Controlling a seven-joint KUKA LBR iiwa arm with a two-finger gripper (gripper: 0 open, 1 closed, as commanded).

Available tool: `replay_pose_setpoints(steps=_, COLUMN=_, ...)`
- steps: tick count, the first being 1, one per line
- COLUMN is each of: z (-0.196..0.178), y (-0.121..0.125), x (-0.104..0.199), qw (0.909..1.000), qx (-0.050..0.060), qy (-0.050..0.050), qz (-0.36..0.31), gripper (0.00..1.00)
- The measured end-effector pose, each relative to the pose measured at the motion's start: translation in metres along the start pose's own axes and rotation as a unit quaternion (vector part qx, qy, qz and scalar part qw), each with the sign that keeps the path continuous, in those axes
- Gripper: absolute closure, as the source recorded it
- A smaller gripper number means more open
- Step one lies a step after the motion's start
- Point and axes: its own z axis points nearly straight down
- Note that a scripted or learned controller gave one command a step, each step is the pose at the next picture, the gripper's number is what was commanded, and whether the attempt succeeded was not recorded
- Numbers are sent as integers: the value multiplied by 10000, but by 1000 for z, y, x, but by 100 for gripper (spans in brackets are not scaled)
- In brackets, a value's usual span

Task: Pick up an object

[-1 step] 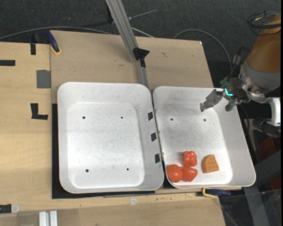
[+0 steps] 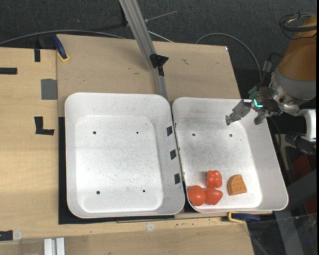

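Several small objects lie in the near part of the right bin (image 2: 266,153): a red pepper-like piece (image 2: 213,178), a round red piece (image 2: 196,196) with another red piece (image 2: 214,196) beside it, and a tan waffle-like block (image 2: 236,185). My gripper (image 2: 248,117) hovers over the far right edge of that bin, well behind the objects. Its two dark fingers are spread open with nothing between them. The grey and orange arm (image 2: 300,57) reaches in from the right.
The left bin (image 2: 74,142) sits beside the right one. A slanted metal pole (image 2: 143,36) runs down to the gap between the bins at the far side. The bench edge and cables lie behind.
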Motion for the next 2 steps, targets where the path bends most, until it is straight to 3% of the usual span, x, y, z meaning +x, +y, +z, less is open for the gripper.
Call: replay_pose_setpoints(steps=2, z=108, y=5, x=-2, qw=10000, qx=33, qy=2, qz=8, gripper=0)
